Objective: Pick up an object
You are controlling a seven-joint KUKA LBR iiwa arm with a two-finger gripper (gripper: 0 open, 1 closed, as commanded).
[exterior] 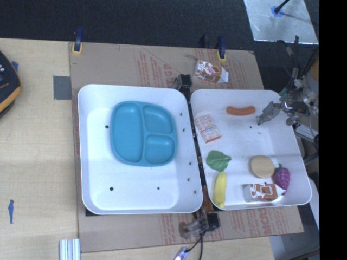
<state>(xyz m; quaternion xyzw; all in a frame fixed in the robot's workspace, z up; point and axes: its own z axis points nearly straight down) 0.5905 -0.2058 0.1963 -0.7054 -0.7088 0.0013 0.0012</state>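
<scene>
The arm is reaching in from the right, low over the right bin's (238,140) upper right corner, its tool (267,116) pointing left toward the sausage (241,110). I cannot tell how the tool is set, and nothing is showing in its grip. Below it the bun (262,166), grapes (281,177), carton (261,192), banana (219,189), leaf (218,160) and packet (207,128) are lying in that bin. A blue tray (143,133) is sitting in the left bin (97,161).
</scene>
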